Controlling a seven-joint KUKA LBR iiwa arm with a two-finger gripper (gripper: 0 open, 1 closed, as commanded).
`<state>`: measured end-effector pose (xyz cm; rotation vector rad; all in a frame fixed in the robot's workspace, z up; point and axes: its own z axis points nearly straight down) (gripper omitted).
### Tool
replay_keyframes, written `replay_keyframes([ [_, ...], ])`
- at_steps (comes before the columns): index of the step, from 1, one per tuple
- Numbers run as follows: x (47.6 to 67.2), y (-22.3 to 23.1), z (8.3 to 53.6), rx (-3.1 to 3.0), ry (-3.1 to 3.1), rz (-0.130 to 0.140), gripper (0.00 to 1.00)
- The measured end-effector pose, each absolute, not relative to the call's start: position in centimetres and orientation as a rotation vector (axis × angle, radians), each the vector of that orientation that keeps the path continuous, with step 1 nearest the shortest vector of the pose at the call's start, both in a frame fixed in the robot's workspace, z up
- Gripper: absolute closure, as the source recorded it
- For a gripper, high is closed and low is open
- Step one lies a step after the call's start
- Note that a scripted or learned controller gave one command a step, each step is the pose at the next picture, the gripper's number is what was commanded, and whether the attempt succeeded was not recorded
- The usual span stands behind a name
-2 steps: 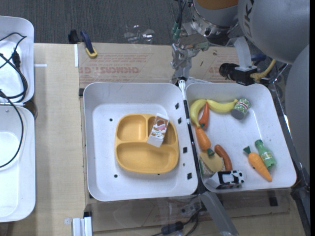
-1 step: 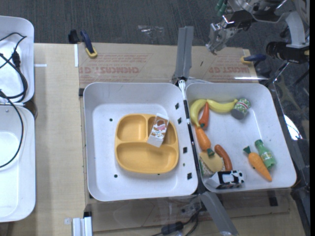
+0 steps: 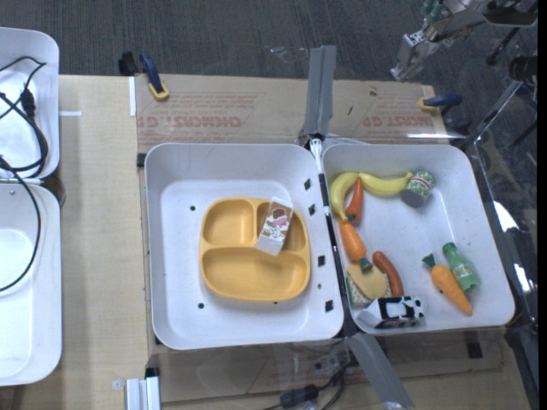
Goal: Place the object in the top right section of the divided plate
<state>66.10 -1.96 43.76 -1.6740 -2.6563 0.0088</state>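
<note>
Already the small carton (image 3: 274, 225) leans in the top right section of the yellow divided plate (image 3: 232, 276), so keep your gripper (image 3: 416, 43), whose spread you cannot tell, raised well clear.

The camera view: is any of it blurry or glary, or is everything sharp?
Camera view: soft, even light, weak shadows; the yellow divided plate and carton read clearly; the gripper at top right looks blurry; faint glare on the right bin's rim.
</note>
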Motion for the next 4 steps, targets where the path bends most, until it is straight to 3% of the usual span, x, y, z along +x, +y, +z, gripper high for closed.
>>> replay_keyframes([
  [1, 58.4, -1.8, 39.9, -1.859, -2.529, 0.011, 1.00],
  [2, 59.4, 1.9, 30.6, -2.132, -2.303, 0.012, 1.00],
  [3, 54.7, -10.8, 43.9, -2.090, -2.342, 0.011, 1.00],
  [4, 64.0, -13.0, 43.7, -2.036, -2.389, 0.010, 1.00],
])
